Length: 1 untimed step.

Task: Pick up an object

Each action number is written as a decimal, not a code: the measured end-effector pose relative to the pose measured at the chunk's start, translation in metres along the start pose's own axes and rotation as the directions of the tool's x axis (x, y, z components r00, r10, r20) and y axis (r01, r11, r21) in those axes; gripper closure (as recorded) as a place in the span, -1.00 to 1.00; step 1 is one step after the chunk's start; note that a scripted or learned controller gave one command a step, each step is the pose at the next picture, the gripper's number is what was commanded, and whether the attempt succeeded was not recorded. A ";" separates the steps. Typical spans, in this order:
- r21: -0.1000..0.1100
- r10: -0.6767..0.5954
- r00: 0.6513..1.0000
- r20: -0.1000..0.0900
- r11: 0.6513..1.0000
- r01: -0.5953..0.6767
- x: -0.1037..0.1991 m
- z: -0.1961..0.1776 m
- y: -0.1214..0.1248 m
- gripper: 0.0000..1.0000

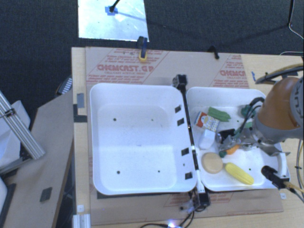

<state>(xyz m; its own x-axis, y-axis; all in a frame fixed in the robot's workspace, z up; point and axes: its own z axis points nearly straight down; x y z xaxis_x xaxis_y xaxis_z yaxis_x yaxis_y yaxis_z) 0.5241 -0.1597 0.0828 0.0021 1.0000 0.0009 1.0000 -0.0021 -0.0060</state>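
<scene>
Step in hand: descent to grasp, judged from pose. Gripper (229,144) low in the right bin (199,99), over a small orange object (231,150) that lies just under its tip. Jaw state: cannot tell. Tan round piece (212,163) and yellow corn-like piece (239,173) lie near. Next: close squarely, lift straight.

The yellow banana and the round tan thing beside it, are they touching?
Apart. The camera view shows a strip of white bin floor between the yellow banana and the round tan thing.

Yellow banana-like piece (239,173) flat beside tan round disc (212,163), possibly touching.
</scene>
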 end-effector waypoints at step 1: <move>-0.009 -0.004 1.000 0.002 1.000 0.004 0.002 -0.016 0.003 1.00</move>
<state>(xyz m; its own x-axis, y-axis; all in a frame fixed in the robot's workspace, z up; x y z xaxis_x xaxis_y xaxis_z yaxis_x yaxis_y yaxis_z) 0.5272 -0.1580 0.0991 -0.0015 1.0000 -0.0006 1.0000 0.0015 0.0027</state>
